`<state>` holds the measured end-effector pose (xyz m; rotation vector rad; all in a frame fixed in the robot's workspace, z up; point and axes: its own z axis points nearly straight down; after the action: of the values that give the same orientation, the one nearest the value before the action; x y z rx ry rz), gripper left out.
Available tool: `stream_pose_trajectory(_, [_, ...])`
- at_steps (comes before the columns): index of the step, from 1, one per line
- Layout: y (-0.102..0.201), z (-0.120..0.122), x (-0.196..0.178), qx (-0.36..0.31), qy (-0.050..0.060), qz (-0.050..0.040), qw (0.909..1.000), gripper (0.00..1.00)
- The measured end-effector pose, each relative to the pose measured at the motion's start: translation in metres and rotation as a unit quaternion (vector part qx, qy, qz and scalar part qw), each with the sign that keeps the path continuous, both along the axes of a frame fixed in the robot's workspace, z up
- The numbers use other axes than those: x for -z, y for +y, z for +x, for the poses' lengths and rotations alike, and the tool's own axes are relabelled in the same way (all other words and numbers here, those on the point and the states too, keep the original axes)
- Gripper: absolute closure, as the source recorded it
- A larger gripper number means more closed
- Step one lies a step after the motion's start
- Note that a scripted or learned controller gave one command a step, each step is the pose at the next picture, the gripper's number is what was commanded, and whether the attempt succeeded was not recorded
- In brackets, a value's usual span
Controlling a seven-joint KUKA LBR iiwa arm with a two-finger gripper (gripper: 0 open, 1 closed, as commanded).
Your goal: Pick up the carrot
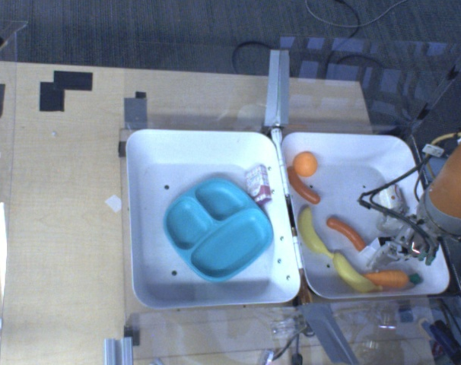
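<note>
My arm (451,192) is cut off at the right edge, and my gripper (402,245) is a tangle of cables and metal low over the right bin (367,147); I cannot tell how it is set or whether it has hold of anything. The carrot (390,279) lies in that bin's near right corner, just beside the gripper, touching 1 of 2 bananas (351,272). An orange (305,164) and 2 sausages (303,188) share the bin. The left bin (151,204) holds a blue divided plate (219,229) and a small wrapper (259,183), hard to make out.
</note>
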<state>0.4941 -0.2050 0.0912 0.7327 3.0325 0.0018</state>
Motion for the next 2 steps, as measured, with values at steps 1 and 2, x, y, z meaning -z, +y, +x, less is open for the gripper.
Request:
stream_pose_trajectory(1, [0.0028, 0.0027, -0.0011, -0.122, -0.003, -0.0019, 0.9925, 0.00])
stream_pose_trajectory(2, [0.0015, 0.0013, -0.0004, -0.145, 0.000, -0.0034, 0.9894, 0.00])
